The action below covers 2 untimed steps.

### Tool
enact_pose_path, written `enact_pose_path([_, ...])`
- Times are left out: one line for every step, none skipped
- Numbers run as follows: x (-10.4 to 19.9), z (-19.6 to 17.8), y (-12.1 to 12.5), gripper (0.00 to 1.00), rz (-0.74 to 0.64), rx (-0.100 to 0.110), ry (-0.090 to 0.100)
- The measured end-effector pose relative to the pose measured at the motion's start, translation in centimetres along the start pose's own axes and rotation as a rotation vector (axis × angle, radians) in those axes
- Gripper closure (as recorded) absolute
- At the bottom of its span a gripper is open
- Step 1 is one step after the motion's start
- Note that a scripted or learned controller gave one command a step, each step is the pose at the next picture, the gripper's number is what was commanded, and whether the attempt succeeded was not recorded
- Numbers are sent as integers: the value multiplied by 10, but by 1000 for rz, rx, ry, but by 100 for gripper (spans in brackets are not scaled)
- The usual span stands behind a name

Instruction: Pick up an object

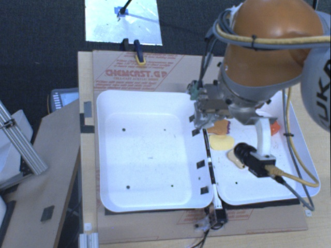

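Objects for the pick lie bunched in the right-hand shallow white plastic bin (297,159), against its left wall, which suits an arm reaching in from three o'clock. The grey arm with its orange band (274,35) hangs low over them, its hand (214,119) at the bin's ten o'clock corner; whether it is open or closed I cannot tell. At the hand's five o'clock sits a small orange block (221,126), touching a flat pale yellow disc (222,142) just below. Both look light and thin. The left-hand white bin (103,154) lies alongside on the cardboard-covered table (155,71).
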<state>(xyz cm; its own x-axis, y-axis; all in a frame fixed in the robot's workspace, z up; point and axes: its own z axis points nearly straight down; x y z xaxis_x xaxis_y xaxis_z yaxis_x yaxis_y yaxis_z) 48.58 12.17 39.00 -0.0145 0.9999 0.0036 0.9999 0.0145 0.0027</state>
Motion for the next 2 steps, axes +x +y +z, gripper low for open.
enact_pose_path([-2, -116, 2, 100, 9, -12, 1])
enact_pose_path([90, -147, 9, 100, 1, -3, 1])
